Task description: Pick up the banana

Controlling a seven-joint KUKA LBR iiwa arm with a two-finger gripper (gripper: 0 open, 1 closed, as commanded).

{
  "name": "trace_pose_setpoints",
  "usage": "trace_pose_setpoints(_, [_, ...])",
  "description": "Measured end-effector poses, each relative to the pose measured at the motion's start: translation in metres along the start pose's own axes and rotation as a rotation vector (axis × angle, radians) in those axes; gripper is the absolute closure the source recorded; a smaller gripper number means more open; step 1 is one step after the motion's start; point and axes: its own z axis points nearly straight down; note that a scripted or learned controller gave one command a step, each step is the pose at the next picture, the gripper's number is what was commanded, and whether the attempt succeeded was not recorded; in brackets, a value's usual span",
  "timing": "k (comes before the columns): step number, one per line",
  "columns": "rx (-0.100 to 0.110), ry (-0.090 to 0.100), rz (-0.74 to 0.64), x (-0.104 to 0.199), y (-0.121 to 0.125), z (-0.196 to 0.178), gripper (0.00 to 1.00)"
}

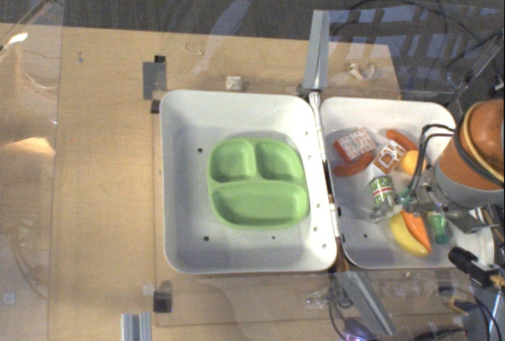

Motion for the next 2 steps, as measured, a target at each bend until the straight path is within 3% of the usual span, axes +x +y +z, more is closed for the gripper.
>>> trace_pose_setpoints(1, [-0.012, -0.005, -0.003, -0.001, 0.005, -0.013, 1.0])
trace_pose_setpoints(2, [-0.01, -0.007, -0.223, 0.042, 0.009, -0.002, 1.0])
